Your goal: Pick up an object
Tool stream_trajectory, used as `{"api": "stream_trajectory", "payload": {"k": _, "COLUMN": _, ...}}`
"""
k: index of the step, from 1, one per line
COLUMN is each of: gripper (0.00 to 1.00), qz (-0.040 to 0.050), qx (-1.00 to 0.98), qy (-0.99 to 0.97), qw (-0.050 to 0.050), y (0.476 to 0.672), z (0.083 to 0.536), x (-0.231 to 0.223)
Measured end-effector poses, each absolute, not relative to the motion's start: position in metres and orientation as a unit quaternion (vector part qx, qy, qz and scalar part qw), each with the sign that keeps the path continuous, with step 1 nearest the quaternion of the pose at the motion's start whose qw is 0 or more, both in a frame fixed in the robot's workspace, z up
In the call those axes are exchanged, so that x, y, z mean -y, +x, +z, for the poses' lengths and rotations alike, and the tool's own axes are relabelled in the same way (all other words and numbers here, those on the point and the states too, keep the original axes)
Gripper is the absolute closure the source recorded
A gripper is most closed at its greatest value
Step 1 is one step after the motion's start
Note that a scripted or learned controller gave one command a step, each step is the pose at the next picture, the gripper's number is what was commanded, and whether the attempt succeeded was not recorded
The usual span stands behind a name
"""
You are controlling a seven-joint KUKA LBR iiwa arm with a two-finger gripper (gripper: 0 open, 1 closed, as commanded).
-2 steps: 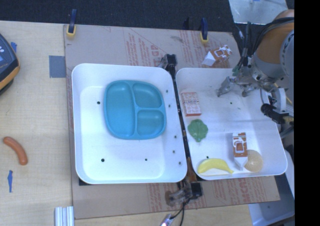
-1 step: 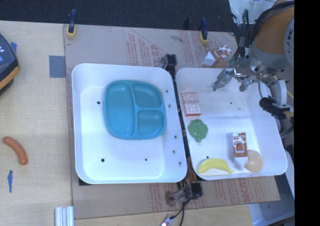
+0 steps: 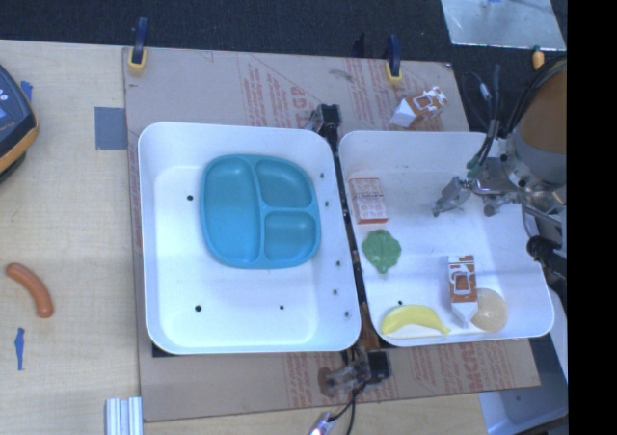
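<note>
Bench (image 3: 67,231) of pale wood carries two shallow white bins side by side on a brown cardboard sheet (image 3: 289,86). Inside the left white bin (image 3: 164,317) lies a light-blue plastic plate with three compartments (image 3: 260,210), set toward the far side. The right white bin (image 3: 415,149) holds five things — a small reddish printed card (image 3: 367,199) near its left wall, a green leafy lettuce-like toy (image 3: 382,250) just nearer than that, a yellow banana (image 3: 415,320) along the near edge, a small red-and-white carton (image 3: 462,279) to the right of it, and a pale round egg-like ball (image 3: 489,309) touching the carton's near end. The grey gripper (image 3: 451,198) hangs over the far right part of this bin, its fingers spread apart with nothing between them, well apart from the carton. Outside the bins, an orange-red sausage toy (image 3: 31,288) rests on the bench at the left, and another small red-and-white carton (image 3: 419,107) lies on the cardboard beyond the right bin.
</note>
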State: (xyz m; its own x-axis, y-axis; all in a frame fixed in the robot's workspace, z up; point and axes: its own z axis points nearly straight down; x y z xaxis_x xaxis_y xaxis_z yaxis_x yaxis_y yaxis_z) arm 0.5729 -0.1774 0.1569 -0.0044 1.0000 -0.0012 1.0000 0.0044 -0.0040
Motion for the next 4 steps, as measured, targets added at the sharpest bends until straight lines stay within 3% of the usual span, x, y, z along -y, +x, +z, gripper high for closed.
{"api": "stream_trajectory", "payload": {"k": 1, "gripper": 0.0, "qz": 0.0014, "qx": 0.708, "qy": -0.706, "qw": 0.001, "y": 0.475, "z": 0.141, "x": 0.197}}
{"api": "stream_trajectory", "payload": {"k": 2, "gripper": 0.0, "qz": 0.0013, "qx": 0.709, "qy": -0.705, "qw": 0.002, "y": 0.476, "z": 0.123, "x": 0.155}}
{"api": "stream_trajectory", "payload": {"k": 3, "gripper": 0.0, "qz": 0.0004, "qx": 0.708, "qy": -0.706, "qw": 0.001, "y": 0.58, "z": 0.092, "x": 0.159}}
{"api": "stream_trajectory", "payload": {"k": 4, "gripper": 0.0, "qz": 0.0, "qx": 0.709, "qy": -0.706, "qw": 0.001, "y": 0.57, "z": 0.192, "x": 0.044}}
